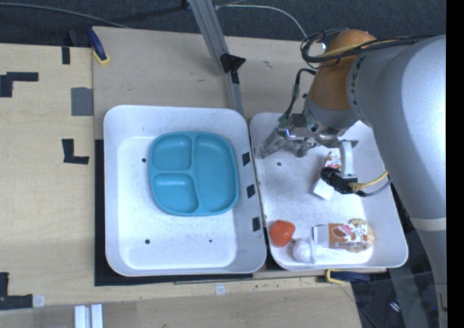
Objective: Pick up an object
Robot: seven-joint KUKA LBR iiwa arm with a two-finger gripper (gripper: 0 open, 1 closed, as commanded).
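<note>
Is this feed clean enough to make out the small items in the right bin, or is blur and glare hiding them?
Camera view: lighting even and soft, whole frame slightly blurred; orange object reads clearly, packet print unreadable, pale object blends into the right bin.

A turquoise divided plate (193, 173) is sitting in the left white bin (119, 196), whose floor is showing faint grey speckling and a few dark dots. In the right white bin (388, 236), an orange-red rounded object (282, 231) is lying at 7 o'clock, a whitish lump (302, 249) beside it, and a packet (348, 235) printed in brown, white and red at 5 o'clock. The grey arm (406, 101) is wearing its orange band (335, 80). The table (43, 189) is showing pale wood with black tape marks.
</note>
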